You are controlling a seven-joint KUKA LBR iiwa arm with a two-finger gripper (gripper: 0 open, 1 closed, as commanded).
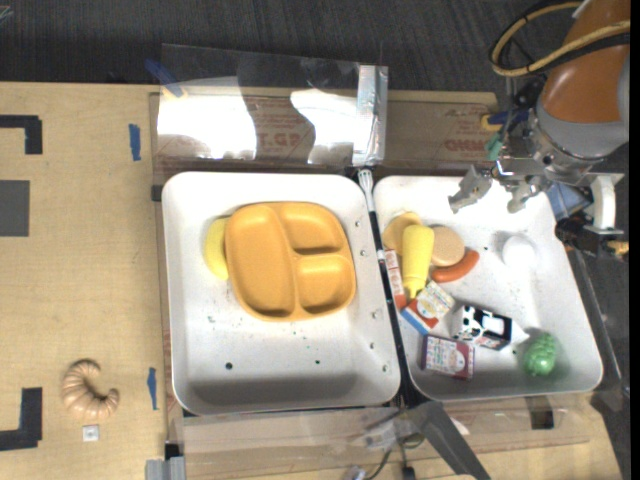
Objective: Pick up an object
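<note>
Gripper [495,194] sits over the far edge of the right bin [575,363], fingers apart with nothing between them. Candidate objects all lie toward 7–8 o'clock from the fingertips: yellow bottle [416,256] is the nearest tall item, long axis running roughly 12 to 6 o'clock, leaning against an orange disc [455,260] at its 3 o'clock. Further out toward 6 o'clock: a small carton [432,302], a black-and-white carton [484,326], a maroon box [447,356], and a green ball [540,355] at about 5 o'clock, standing apart from the rest (easiest to isolate, I'd guess). Left bin [190,298] holds a yellow divided tray [290,258], well apart at 9 o'clock. Arm [590,68] enters from 2 o'clock, wrist pointing down, orange band above it. Bare bin floor lies directly under the fingers, so a straight descent likely closes on nothing.
</note>
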